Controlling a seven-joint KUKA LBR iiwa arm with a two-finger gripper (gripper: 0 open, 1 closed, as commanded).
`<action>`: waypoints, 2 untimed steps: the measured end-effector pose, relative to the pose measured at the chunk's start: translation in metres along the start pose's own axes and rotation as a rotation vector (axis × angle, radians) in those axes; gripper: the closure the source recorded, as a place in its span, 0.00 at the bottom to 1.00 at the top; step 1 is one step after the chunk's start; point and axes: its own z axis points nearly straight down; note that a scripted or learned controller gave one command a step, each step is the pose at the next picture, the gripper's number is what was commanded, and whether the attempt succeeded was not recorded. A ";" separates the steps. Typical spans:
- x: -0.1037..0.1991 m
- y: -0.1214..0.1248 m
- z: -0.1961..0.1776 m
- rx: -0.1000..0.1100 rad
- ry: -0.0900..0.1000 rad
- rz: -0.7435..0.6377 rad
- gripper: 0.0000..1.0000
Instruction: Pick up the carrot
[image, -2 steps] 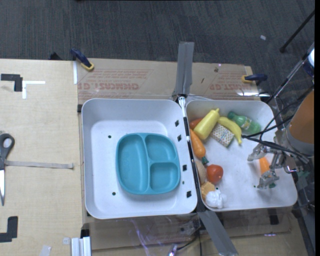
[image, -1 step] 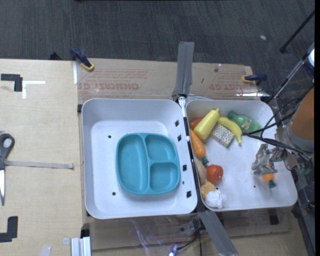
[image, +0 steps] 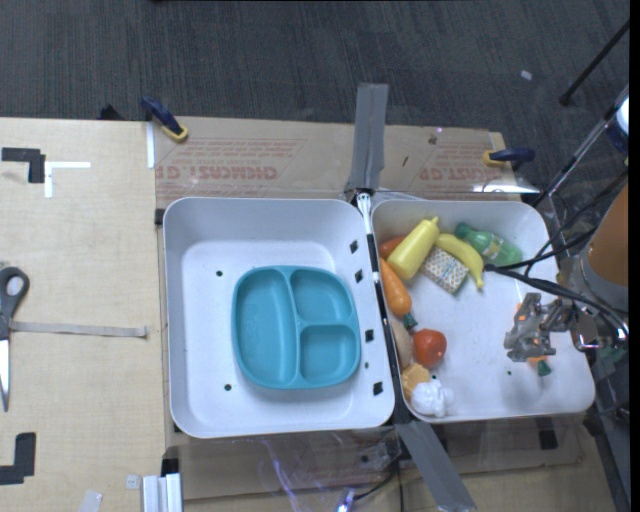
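- Dark grey carpet lies behind the table, whose pale wood top carries a sheet of cardboard under two white bins
- We see the left bin holding a teal divided plate with three compartments
- We find the carrot in the right bin, lying along its left wall, green stem end pointing towards the near side
- Just beside the carrot sits a yellow mustard bottle, and next to that a banana, a green bottle and a tan sponge-like block
- Nearer us along the same wall we see a tomato and a white lumpy item
- Our gripper hovers low over the right side of the right bin, well apart from the carrot; we cannot tell how its fingers are set
- Scissors rest at the table's left edge
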 end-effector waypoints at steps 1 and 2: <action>0.000 0.000 0.000 0.000 0.000 0.000 0.00; -0.008 -0.034 0.065 0.001 -0.002 0.076 0.00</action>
